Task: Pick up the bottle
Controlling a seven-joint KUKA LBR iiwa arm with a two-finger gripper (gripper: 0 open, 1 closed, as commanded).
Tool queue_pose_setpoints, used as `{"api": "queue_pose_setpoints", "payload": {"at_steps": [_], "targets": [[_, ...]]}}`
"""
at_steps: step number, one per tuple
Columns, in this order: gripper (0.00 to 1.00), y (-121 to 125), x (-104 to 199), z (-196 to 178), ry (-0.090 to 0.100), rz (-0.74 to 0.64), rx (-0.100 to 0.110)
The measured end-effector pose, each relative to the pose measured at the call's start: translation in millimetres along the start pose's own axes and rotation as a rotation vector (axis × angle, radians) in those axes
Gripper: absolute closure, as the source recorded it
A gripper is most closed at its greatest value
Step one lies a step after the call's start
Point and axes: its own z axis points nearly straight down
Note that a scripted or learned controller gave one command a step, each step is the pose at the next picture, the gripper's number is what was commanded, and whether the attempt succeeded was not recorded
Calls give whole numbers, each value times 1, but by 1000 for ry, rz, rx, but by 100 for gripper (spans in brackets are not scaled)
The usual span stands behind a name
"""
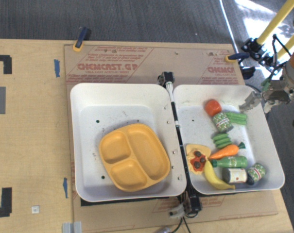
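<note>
Finger state: cannot be determined; the gripper (250, 103) appears as a grey wedge with no object visible in it. It is positioned over the right bin (270, 144) at the 2 o'clock rim.

The bottle (219, 115), with an orange cap and a green labelled body, lies in the right bin toward 12 o'clock, cap pointing to 11 o'clock. The gripper is near the bottle at its 3 o'clock and apart from it. A green piece (237, 118) lies just beside the bottle body at 3 o'clock.

Remaining contents cluster toward 6 o'clock of the right bin:
- carrot (225, 152)
- banana (215, 176)
- pizza slice (197, 159)
- white-labelled container (235, 175), touching the banana

The left bin (83, 130) holds a yellow tray (133, 157) with three compartments, seated toward 6 o'clock.
</note>
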Motion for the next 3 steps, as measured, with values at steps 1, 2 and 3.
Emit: {"api": "queue_pose_setpoints", "payload": {"at_steps": [1,2,3], "targets": [[0,-28,49,115,0,-22,-1],[0,-10,117,121,-4,140,-11],[100,-9,114,109,-9,141,-15]]}}
